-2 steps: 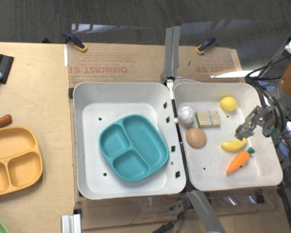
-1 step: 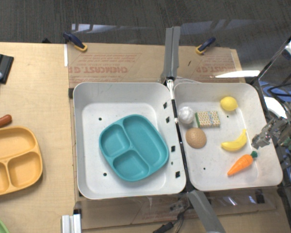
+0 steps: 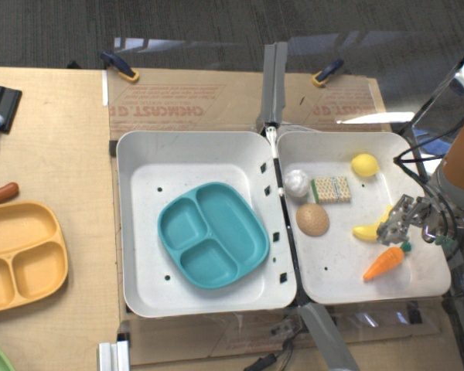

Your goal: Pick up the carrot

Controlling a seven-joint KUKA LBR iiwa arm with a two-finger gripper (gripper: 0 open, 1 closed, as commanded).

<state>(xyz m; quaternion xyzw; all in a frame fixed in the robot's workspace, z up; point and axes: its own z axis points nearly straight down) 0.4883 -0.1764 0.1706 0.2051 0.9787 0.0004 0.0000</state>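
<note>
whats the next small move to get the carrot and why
Probably a short shift toward the near edge of the right bin, then straight down. The gripper sits just above the carrot's green-topped end, over the banana, so it looks slightly off the orange body. Centring first should lower the chance of catching the banana instead.

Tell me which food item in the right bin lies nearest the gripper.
The banana, just left of the gripper. The carrot lies slightly farther below; lemon and egg sit clearly farther.

Teal tray [image 3: 213, 236] in left bin [image 3: 139, 207]; lemon [image 3: 363, 165], perhaps an egg [image 3: 312, 220], right.
</note>
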